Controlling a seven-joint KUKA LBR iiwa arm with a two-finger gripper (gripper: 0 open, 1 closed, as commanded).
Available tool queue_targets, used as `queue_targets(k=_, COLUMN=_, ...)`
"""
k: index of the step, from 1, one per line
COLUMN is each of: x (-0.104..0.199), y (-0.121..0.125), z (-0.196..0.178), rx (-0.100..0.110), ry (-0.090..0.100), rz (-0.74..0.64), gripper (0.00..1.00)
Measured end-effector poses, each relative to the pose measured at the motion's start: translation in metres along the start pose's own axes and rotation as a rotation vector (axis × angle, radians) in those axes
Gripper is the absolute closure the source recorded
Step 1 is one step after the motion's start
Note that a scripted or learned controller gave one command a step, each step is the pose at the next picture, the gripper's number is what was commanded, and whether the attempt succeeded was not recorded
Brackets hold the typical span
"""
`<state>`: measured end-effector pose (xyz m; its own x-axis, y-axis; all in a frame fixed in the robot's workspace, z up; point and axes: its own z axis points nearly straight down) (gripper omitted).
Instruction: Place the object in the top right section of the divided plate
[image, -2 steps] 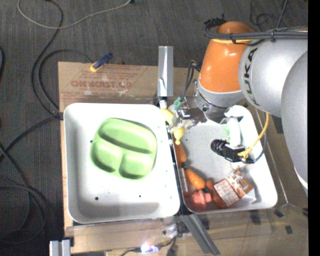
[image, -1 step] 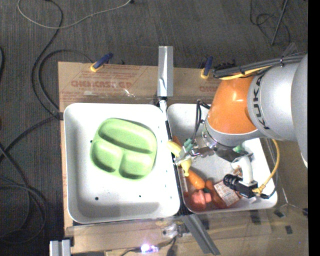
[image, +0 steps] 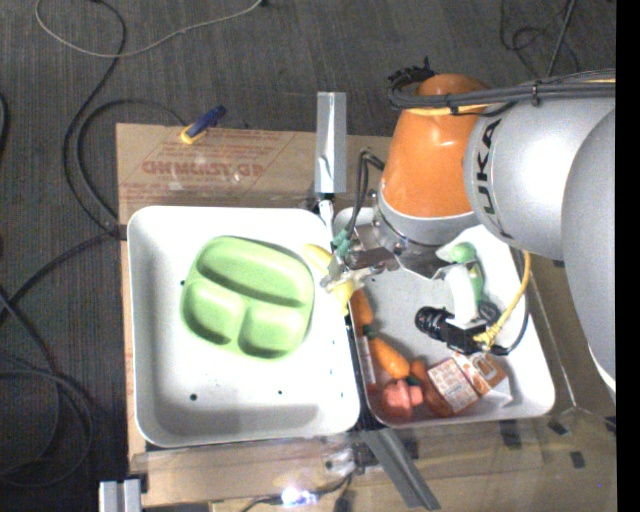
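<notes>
Camera view: gripper (image: 345, 265) low over the seam between the two bins, at the left bin's (image: 160, 400) upper right corner. Yellow object (image: 319, 257) directly under it, showing on either side of the gripper tip; contact looks likely, but how far the gripper is open, and whether it has a grasp, cannot be told. Green divided plate (image: 248, 297) in the left bin, just left of the yellow object, not touching it. Right bin (image: 530, 395): carrot (image: 390, 358), red-and-white packet (image: 455, 385) near the front wall.
</notes>
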<state>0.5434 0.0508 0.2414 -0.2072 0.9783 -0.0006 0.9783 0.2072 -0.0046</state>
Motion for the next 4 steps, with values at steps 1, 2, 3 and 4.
queue_targets(k=1, x=-0.052, y=-0.058, z=0.054, rx=0.003, ry=0.001, rz=-0.068, gripper=1.0)
queue_targets(k=2, x=-0.003, y=-0.018, z=0.021, rx=0.001, ry=0.0, rz=0.057, gripper=1.0)
queue_targets(k=3, x=-0.003, y=-0.036, z=0.061, rx=0.002, ry=0.0, rz=0.042, gripper=1.0)
queue_targets(k=4, x=-0.028, y=0.037, z=0.009, rx=0.001, ry=-0.003, rz=0.093, gripper=1.0)
